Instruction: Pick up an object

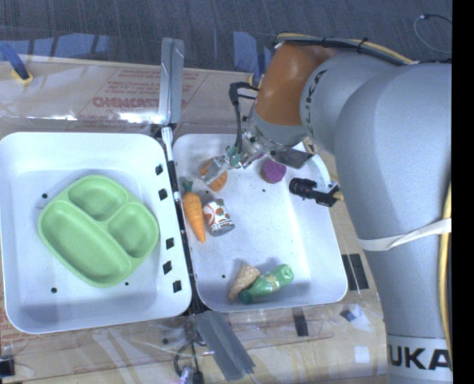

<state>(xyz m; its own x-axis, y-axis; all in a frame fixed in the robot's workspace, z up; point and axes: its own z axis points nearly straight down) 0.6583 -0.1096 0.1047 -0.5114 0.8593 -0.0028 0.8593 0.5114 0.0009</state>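
Note:
My gripper hangs low over the back left part of the right bin, under the orange wrist band. Just to its left lies a small grey and orange object, touching or nearly touching the gripper tip; I cannot tell whether it is held. A purple round object sits just right of the gripper. An orange carrot lies along the bin's left wall beside a red and white can. Near the front edge lie a tan cone and a green bottle.
The left bin holds a green divided plate. The grey arm covers the right side of the bench. Bare floor of the right bin lies between the can and the right wall.

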